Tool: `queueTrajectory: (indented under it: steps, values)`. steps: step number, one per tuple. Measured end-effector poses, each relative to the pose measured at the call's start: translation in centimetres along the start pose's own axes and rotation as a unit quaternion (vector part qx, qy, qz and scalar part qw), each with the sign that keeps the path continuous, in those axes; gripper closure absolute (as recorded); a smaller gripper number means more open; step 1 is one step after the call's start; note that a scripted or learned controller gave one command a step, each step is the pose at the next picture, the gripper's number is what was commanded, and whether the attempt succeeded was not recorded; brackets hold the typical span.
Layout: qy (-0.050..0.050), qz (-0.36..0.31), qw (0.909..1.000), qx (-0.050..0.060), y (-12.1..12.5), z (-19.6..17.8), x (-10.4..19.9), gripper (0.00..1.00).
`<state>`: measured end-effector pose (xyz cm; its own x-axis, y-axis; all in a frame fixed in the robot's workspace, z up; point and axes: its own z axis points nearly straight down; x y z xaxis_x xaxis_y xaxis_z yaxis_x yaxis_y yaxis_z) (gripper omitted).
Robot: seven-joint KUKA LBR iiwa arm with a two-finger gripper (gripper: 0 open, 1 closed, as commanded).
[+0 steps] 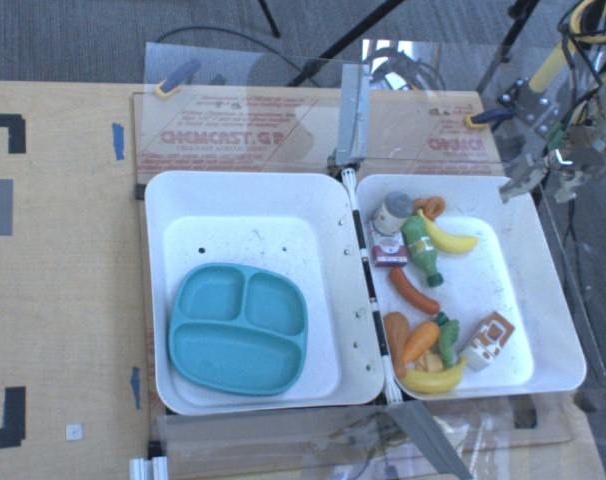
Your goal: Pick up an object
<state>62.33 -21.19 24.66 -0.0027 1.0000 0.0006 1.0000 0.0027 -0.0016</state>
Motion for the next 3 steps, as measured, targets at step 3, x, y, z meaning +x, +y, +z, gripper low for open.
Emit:
queueTrajectory:
  steps: [3]
  values:
    - [-0.001,0.069,0.9976,-0.002,0.8,12.8,1.0,0.0]
